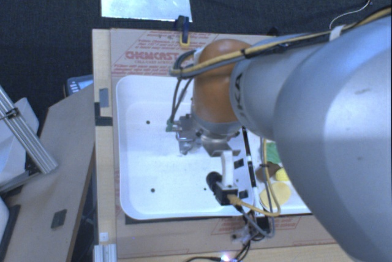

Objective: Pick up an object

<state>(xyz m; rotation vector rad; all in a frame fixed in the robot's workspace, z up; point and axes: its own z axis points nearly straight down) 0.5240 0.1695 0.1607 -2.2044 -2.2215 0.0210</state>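
While the arm (318, 126) hangs low over the left bin (141, 150), I can't tell the hand's state, and yellow objects (277, 190) nearby make me think it's still reaching, needing to line up.

High overhead, slanted (arm looming close)

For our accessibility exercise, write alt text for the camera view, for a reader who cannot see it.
A grey robot arm with an orange band reaches from the right over a shallow white bin. Yellow objects lie beside it, partly hidden by the arm.
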